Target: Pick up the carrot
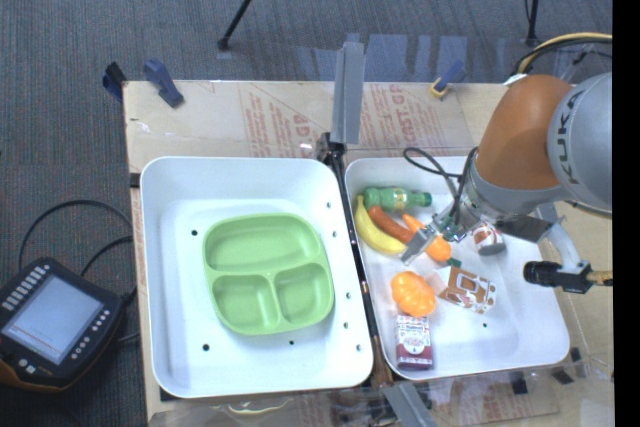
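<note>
The carrot (397, 225) is a long orange piece lying at a slant in the right bin (530, 335), between the banana (372, 230) and the gripper. Its thick orange end (439, 251) shows just below the gripper. My gripper (432, 240) is down in the right bin, right at the carrot's lower right end and touching or nearly touching it. The wrist and its cables hide the part of the carrot beneath them.
The right bin also holds a green bottle (397, 199), an orange pepper (412, 294), a small patterned carton (468, 290), a red packet (414, 341) and a small can (487, 237). The left bin (170, 315) holds a green divided plate (267, 272).
</note>
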Available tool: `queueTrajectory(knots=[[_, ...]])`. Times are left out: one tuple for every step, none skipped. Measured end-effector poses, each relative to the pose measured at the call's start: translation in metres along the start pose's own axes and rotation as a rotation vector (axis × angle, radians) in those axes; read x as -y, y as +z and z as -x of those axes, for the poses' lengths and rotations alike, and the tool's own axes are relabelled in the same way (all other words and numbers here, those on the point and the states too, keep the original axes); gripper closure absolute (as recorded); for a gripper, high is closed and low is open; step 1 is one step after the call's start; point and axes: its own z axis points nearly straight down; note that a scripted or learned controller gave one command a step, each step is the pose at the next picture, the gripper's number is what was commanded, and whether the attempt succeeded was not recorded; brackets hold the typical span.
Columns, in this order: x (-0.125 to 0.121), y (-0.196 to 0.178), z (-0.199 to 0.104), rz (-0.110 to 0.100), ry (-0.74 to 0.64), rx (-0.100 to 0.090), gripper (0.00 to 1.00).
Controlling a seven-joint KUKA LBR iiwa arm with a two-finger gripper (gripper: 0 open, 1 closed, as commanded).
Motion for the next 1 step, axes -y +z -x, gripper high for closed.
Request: queueTrajectory(knots=[[-0.0242, 0.035, -0.0108, -0.001, 0.006, -0.001, 0.0]])
